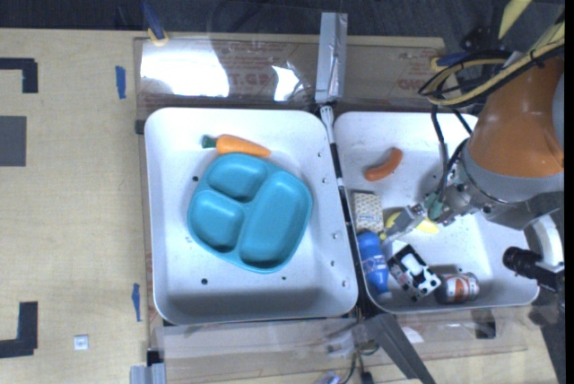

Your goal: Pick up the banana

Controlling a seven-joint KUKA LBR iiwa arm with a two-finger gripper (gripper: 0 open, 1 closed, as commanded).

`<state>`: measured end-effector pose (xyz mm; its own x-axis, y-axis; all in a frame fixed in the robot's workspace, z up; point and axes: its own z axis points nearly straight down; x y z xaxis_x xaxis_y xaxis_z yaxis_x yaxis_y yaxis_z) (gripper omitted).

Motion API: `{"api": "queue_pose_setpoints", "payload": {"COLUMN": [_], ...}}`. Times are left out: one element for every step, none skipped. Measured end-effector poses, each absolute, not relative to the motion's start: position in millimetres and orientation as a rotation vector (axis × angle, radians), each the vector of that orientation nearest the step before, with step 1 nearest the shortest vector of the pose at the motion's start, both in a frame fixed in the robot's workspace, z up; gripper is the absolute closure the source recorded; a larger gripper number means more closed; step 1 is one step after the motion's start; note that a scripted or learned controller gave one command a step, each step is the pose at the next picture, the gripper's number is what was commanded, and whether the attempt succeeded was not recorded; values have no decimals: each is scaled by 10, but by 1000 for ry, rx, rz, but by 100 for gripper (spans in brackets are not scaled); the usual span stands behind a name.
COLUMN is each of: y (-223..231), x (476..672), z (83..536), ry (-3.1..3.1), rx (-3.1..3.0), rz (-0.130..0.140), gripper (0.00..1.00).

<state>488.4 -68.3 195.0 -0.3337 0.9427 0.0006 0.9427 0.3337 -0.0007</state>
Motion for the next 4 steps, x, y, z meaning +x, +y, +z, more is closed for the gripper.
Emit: {"api": "queue_pose_setpoints", "payload": {"y": [-1045,-1195,-1164,-1176], "x": [4826,5703,6198,6560], "z": [978,875,867,841], "ry": [-2628,-2739,-2719,-2745], "rx": [-1752,-1553,-1581,-1440], "rz": [-1,-5,1,38], "gripper": [0,0,0,0]}}
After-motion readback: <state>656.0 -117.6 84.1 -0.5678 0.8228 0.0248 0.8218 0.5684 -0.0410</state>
